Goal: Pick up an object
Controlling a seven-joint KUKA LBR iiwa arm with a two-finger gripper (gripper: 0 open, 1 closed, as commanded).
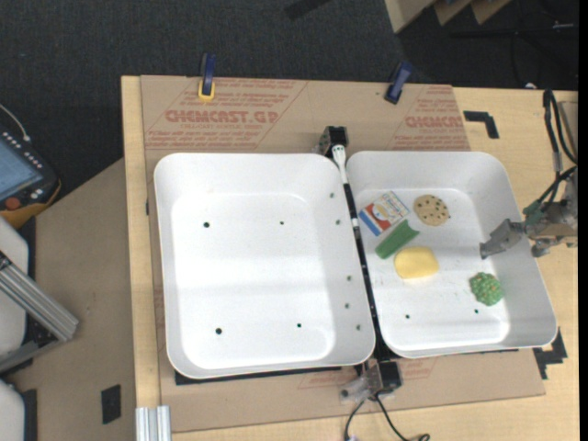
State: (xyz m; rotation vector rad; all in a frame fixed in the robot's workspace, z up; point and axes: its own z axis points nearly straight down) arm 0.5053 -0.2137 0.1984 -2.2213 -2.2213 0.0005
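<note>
The right white bin holds several small items. A round tan cookie lies near the back, beside a red, white and blue packet. A green oblong piece lies just in front of the packet, with a yellow lump below it. A green broccoli-like piece sits at the front right. My gripper reaches in over the bin's right side, low above the floor, above the broccoli piece and right of the yellow lump. Nothing shows in its grasp.
The left white bin stands against the right one, joined by a black hinge strip. Both rest on a cardboard sheet held by two blue clamps. Cables hang at the right edge.
</note>
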